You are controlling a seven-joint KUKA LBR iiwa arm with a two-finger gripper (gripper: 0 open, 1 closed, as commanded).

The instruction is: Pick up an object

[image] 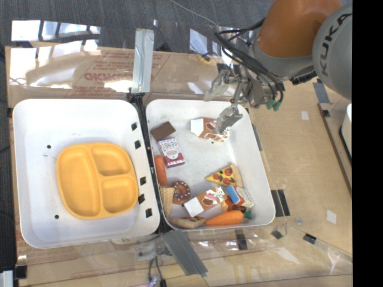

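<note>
Two white bins sit side by side on a wooden table [299,160]; the claw [230,117], its grip state impossible to tell, hangs over a small toy packet [206,128] in the right bin [260,172]. The packet looks light, stiff and flat, probably best pinched across its narrow sides.

Colours across the 2 white bins

The left bin [24,160] is white and holds a yellow divided tray [96,179]. In the white right bin [254,160] lie an orange carrot [224,219], a yellow pizza slice [224,176] with red dots, a brown chocolate bar [163,130], a brown doughnut [181,191] with pale sprinkles, and a red-and-white carton [172,151]. The arm [299,23] is grey, banded orange.
</note>
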